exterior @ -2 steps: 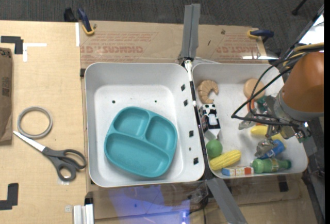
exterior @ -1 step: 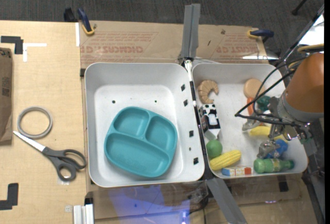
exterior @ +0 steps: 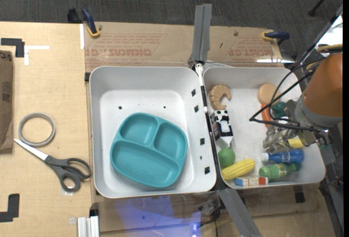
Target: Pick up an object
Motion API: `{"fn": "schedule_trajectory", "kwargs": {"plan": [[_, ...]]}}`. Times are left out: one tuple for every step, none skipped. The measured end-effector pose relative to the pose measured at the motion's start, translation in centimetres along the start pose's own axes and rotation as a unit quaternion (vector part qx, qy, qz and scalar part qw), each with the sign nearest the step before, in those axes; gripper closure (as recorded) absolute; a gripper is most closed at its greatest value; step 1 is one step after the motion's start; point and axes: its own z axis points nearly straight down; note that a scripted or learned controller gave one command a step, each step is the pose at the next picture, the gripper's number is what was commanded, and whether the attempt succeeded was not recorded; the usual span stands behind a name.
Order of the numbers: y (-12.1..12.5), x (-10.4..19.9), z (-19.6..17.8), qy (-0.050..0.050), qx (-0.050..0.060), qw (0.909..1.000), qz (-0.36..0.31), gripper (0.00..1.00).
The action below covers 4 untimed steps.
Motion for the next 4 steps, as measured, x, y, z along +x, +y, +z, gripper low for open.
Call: {"fn": "schedule_trajectory", "kwargs": {"plan": [[0.1,-0.1,0.0,0.000,-0.001,1.0000,-0.001,0.00],[0.1,-0.3,-1.0,-0.002,0.000,1.0000,-0.001,1.00],[0.2,-0.3,-1.0,-0.003,-0.001,1.0000,-0.001,0.00],[-0.9,-0.1,1.0,0.003,-0.001,0.9999,0.016,0.00]]}}
